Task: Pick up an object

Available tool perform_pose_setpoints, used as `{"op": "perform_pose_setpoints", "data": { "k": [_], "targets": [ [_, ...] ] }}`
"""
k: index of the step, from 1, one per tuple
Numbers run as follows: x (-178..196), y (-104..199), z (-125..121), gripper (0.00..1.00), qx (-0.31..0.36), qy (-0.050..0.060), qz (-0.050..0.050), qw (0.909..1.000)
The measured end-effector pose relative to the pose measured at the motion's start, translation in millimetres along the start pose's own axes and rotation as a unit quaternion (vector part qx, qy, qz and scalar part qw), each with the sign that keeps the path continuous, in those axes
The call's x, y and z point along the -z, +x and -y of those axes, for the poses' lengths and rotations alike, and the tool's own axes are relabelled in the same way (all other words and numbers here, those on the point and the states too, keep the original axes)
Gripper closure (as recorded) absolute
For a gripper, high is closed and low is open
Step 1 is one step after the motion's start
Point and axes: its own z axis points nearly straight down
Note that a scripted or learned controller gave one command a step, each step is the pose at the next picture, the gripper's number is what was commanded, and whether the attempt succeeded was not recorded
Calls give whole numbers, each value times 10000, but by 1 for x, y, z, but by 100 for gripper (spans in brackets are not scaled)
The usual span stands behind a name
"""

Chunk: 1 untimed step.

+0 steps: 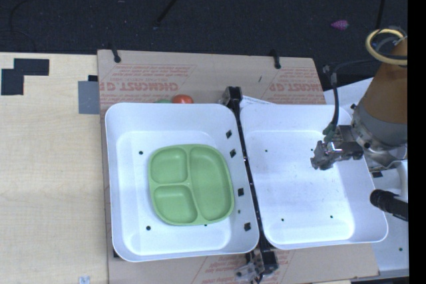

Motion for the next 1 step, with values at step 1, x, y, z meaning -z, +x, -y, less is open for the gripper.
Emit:
{"op": "perform_pose_setpoints", "data": {
  "k": [1],
  "targets": [
    [1,42,-9,100,13,23,-8,10000]
  ]
}}
